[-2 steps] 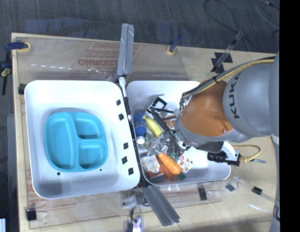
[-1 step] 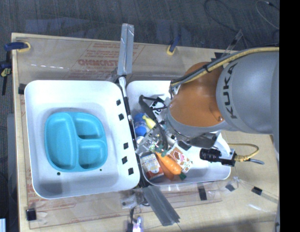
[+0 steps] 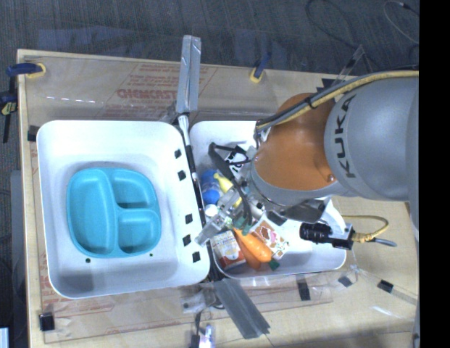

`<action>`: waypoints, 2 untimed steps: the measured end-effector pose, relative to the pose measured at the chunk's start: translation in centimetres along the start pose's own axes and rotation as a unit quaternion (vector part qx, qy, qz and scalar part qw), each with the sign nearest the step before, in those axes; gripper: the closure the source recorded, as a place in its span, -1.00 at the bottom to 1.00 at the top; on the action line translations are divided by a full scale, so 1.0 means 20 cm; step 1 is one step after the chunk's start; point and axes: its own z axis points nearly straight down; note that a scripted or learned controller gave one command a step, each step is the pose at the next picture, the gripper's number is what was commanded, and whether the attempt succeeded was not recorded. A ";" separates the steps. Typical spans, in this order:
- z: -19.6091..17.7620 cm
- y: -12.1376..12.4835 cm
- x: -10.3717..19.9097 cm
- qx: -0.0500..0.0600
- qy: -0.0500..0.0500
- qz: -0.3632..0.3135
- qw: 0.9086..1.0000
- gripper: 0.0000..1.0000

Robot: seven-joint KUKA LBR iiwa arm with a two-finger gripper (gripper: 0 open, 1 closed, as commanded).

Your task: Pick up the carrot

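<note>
Carrot (image 3: 255, 248) lies just below-right of the pincer (image 3: 226, 220), in the right bin (image 3: 311, 261) w/ packets crowding it. Pincer's spread can't be told. Prob. light, stiff, smooth toy; best pinched across its thick middle.

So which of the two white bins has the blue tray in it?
The left bin. It holds a light blue divided tray, while the right bin is crowded with small items like the orange carrot, under the gripper.
</note>
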 end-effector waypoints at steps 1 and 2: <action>0.34 -0.28 -0.25 0.000 0.001 -0.128 0.992 -1.00; 0.50 -0.47 -0.44 -0.002 0.001 -0.001 1.000 -1.00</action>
